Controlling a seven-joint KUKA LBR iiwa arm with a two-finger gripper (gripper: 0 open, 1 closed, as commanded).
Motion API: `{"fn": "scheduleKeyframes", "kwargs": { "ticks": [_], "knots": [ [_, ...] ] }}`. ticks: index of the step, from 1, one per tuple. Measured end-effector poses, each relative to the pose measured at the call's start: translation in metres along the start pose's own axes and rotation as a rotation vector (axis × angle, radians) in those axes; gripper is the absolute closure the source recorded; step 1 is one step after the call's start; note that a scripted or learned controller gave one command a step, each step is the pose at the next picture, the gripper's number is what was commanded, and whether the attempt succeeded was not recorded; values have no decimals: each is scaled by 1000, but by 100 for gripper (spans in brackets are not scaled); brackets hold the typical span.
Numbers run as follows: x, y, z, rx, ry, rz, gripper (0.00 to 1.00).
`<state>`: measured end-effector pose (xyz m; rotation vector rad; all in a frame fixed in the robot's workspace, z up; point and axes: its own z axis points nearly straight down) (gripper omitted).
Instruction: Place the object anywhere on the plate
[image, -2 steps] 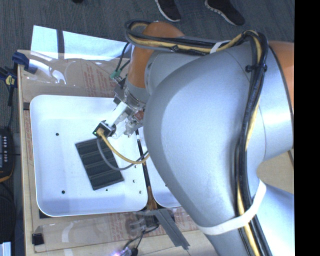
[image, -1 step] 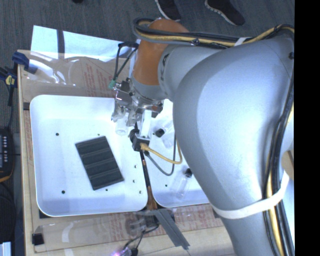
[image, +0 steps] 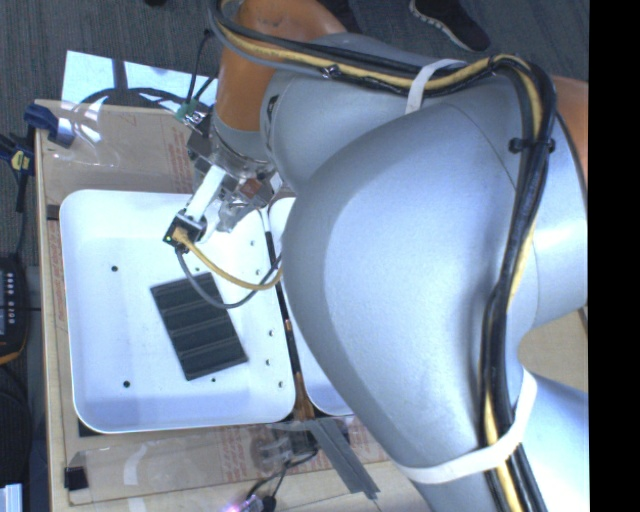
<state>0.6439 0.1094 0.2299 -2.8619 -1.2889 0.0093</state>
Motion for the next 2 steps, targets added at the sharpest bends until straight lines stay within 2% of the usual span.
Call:
{"fn": "scheduleKeyframes", "kwargs": {
  "ticks": [1,2],
  "knots": [
    [-22,12,39,1,0,-343,100],
    [15,-6,-32,-4,1,-775,100]
  ]
}}
